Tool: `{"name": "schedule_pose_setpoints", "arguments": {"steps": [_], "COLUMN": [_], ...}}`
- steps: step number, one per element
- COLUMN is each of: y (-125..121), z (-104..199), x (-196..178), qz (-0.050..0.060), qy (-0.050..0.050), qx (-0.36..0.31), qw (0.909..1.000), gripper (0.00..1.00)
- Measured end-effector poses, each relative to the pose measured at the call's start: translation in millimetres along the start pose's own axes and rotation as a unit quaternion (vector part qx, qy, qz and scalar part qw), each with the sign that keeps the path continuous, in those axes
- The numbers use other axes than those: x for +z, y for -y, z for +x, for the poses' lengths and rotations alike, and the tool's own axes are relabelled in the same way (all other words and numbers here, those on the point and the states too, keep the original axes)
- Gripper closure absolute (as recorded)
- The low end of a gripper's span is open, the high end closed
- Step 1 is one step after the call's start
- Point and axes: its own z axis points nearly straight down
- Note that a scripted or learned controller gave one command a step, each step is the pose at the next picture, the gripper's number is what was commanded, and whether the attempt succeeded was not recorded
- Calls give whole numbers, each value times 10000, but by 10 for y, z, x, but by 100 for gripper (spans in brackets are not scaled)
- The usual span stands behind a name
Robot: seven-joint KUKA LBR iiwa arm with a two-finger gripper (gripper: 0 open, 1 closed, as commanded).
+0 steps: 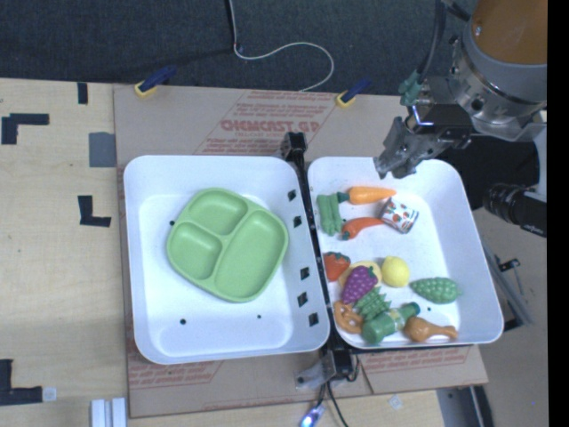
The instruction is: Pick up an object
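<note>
The claw [402,157] hung above the far rim of the right bin [469,229]; whether its jaws were open or closed could not be told. The toy carrot [370,195] lay in that bin, just below the claw.

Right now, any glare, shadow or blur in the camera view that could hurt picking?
Camera view: lighting even, no blown glare on the right bin or the left bin; soft shadows at the bin walls and under the green plate; toys fairly sharp, though the pile near the lemon overlaps; gripper dark and slightly soft, over the right bin's far rim.
</note>
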Motion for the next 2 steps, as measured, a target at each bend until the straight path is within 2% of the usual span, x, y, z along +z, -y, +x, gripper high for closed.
{"name": "schedule_pose_setpoints", "arguments": {"steps": [1,2], "y": [-3,-6], "z": [358,343], "x": [-426,-503], "qz": [3,28], "qy": [0,9], "qx": [14,23], "qw": [10000,10000], "gripper": [100,100]}}
